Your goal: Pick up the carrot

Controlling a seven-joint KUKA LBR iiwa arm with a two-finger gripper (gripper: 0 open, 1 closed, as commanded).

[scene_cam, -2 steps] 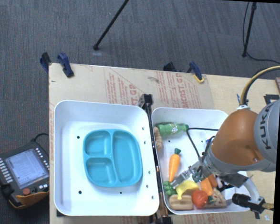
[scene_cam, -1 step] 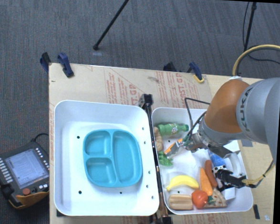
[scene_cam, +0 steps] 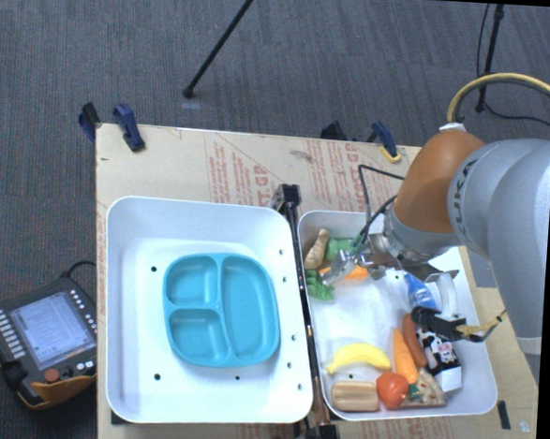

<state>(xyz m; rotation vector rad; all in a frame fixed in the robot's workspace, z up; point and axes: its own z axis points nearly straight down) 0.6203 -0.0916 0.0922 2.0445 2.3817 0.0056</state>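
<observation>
orange and tapered, the carrot (scene_cam: pixel 404 352) lies in the right bin (scene_cam: pixel 477 388), toward the bin's four o'clock, pointing roughly from eleven to five. at its lower tip sits a red tomato (scene_cam: pixel 391 389), touching or nearly so; a yellow banana (scene_cam: pixel 358 357) lies just at its nine o'clock, a bread roll (scene_cam: pixel 355 395) below that, and a black-and-white carton (scene_cam: pixel 438 351) presses close at its three o'clock.

the claw (scene_cam: pixel 352 263) is well apart from the carrot, up at the bin's eleven o'clock, over a cluster of a pale vegetable (scene_cam: pixel 317 249), a green piece (scene_cam: pixel 319 286) and a small orange piece (scene_cam: pixel 357 274). whether its fingers are apart or together i cannot tell; nothing can be seen held between them.

the main risk is a wrong target: the small orange piece by the claw could be taken for the carrot. if the arm does move to the carrot, the crowding is the trouble; a finger may land on the carton or tomato, or the round taper may slip out. the left bin (scene_cam: pixel 124 363) with its blue tray (scene_cam: pixel 221 310) plays no part.
</observation>
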